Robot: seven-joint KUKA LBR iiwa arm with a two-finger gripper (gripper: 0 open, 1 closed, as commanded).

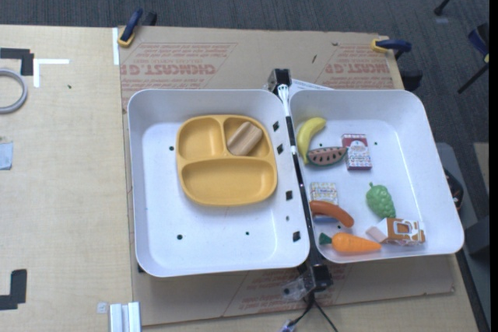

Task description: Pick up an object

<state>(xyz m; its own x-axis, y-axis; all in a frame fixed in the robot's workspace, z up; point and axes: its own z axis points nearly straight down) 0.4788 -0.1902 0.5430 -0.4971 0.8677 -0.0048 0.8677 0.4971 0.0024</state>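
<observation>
toys for picking lie loose in right bin (436, 167): banana (309, 134), melon slice (327, 156), red box (357, 152), green grapes (380, 200), sausage (332, 212), carrot (355, 245). left bin (156, 198) holds yellow plate (226, 161) with bread (243, 138), likely as drop place. gripper state: cannot tell.

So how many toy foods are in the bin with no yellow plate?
8, all in the right bin: banana, watermelon slice, red carton, cracker box, sausage, green grapes, carrot, orange-and-white box. A small pinkish piece beside that box may be another.
</observation>
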